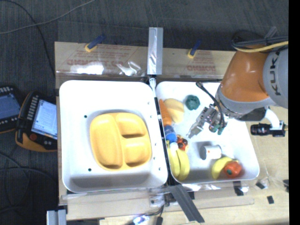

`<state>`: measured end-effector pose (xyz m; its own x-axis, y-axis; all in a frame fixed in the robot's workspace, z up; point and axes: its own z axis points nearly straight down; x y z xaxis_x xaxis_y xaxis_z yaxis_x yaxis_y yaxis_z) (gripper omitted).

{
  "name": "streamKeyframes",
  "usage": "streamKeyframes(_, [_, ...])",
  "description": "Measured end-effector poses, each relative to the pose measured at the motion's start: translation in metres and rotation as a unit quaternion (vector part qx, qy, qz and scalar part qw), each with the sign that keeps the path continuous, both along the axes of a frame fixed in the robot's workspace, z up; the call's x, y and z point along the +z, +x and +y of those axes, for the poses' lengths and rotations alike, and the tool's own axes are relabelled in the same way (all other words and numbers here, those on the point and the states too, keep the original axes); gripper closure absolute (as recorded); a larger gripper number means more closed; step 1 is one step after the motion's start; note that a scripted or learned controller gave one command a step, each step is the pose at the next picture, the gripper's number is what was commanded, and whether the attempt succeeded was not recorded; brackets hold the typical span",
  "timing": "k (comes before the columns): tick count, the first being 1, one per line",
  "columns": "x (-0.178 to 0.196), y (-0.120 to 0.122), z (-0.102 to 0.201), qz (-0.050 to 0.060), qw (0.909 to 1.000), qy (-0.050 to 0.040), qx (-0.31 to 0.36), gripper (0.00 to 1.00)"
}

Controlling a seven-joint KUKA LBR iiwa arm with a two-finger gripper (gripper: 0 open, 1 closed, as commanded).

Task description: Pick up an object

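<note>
Dark grey carpet floor point(42, 13) w/ cables point(28, 18)

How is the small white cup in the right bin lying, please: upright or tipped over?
Tipped over. The white cup lies on its side on the right bin's floor, its length running across the view, beside the gripper.
</note>
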<state>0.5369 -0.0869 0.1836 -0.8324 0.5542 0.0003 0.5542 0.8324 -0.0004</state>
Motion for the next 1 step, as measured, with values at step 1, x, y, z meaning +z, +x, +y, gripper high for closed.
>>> streamKeyframes(1, [-0.0003,0.0414,0.0599,0.000,0.9998,0.0003,-0.018,1.00])
